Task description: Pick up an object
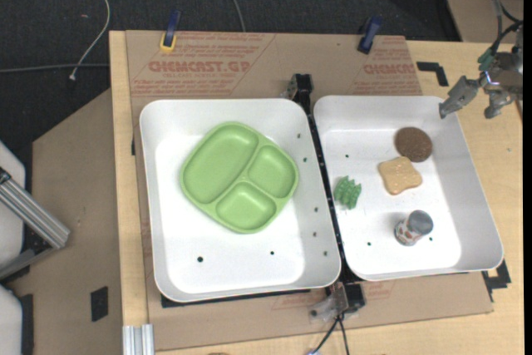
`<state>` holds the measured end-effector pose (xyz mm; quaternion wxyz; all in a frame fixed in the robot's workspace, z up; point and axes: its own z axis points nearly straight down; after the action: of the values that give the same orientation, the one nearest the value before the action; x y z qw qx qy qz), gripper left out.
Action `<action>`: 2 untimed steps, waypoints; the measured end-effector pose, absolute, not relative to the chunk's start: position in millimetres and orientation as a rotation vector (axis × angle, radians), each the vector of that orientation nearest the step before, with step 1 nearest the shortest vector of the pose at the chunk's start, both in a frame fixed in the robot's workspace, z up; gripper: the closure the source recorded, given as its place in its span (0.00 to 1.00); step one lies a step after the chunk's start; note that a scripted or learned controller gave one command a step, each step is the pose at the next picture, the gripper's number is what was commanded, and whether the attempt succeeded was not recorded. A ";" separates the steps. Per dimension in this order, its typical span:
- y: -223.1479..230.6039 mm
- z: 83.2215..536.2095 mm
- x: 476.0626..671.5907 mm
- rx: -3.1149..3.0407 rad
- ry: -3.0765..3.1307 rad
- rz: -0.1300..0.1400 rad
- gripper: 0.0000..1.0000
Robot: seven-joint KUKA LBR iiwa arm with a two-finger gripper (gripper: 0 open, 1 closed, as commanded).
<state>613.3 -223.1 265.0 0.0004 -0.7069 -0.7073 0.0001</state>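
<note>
The gripper [477,98] hangs over the desk [432,58] just beyond the upper right corner of the right bin [474,187], its two fingers [456,101] spread open with nothing between them. Inside the right bin, nearest that corner, lies a round brown cookie [413,143]. Just below the cookie sits a tan slice of toast [399,175]. Left of the toast, near the bin's left wall, is a small green leafy piece [347,192]. Below the toast lies a small grey can [413,227]. The left bin [166,212] holds a green divided plate [239,176].
</note>
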 end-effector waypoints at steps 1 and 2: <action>-223.1 265.2 613.4 -2.220 -2.222 0.000 0.00; -216.5 221.6 608.3 -2.220 -2.221 0.000 0.00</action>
<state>608.3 -216.5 221.6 0.0007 -0.7069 -0.7073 -0.0001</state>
